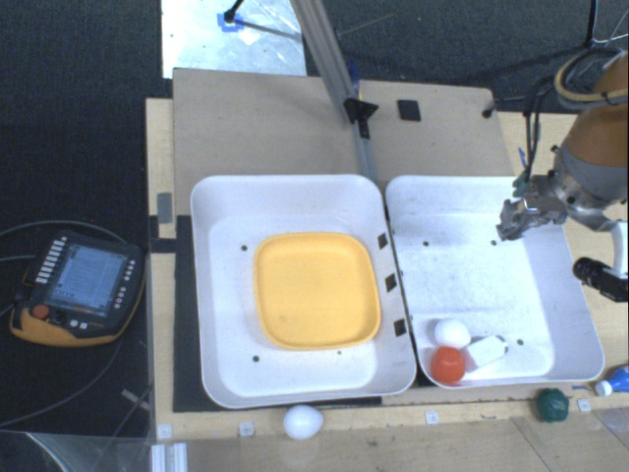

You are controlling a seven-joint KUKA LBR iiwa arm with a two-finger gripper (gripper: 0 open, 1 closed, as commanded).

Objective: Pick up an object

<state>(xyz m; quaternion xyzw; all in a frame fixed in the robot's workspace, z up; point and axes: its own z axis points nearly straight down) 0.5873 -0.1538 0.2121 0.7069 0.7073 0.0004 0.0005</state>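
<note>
Gripper (513, 219) sits over the upper right part of the right bin (472, 205), low above the bin floor; too small and dark here to tell how it is set. Nothing is visible in it. Candidate objects are clustered in the near-left corner of that same bin: a red ball (449, 364), a white ball (452, 333) touching it on the far side, and a white oblong piece (486, 351) just beside both, its long axis running slantwise toward the bin's right wall. From the gripper, the cluster lies toward the near edge of the bin and somewhat left, well apart from it, with bare bin floor between, so the approach path looks free. Likely trouble: the three items crowd one another and the corner walls, leaving little room beside any one of them. Left bin (216, 264) holds a yellow square plate (317, 289) lying flat. Outside the bins, on the desk (256, 116): a white egg-like object (303, 422) by the near edge, a dark green ball (551, 404) near the right bin's corner. A teach pendant (79, 293) lies on the floor at left.
</note>
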